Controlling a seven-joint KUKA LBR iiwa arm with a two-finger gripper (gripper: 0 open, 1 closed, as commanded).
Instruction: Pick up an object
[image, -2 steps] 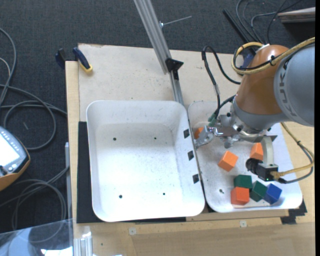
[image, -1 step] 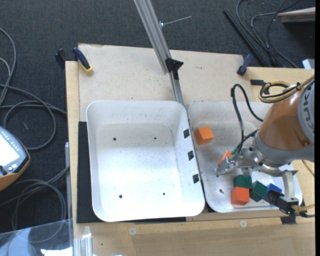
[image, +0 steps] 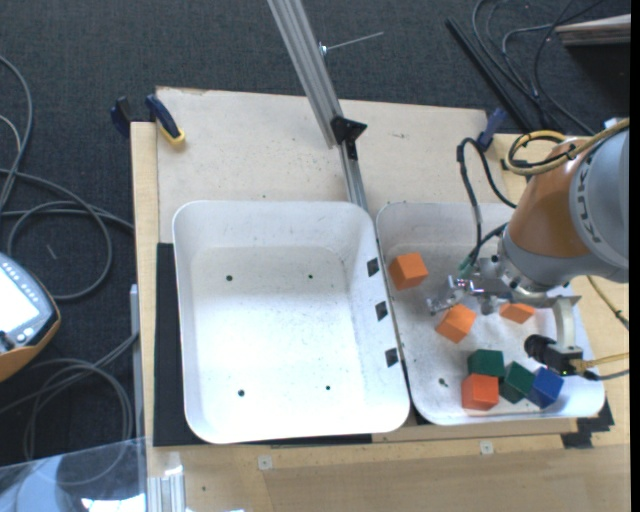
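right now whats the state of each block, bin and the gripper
left white bin: bare floor
right white bin: holds all the blocks
orange cube: loose, apart
orange cube under the gripper: resting, tilted
orange-red cube: beside the green cubes
blue cube: at the rim
gripper: low over the bin

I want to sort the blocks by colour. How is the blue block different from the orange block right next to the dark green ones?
The blue block is blue; the orange block is orange. The blue block sits at the right end of the cluster by the bin's near rim, the orange block at its left end. Green blocks lie between them, so they do not touch. Both are small cubes of similar size, resting in the right bin.
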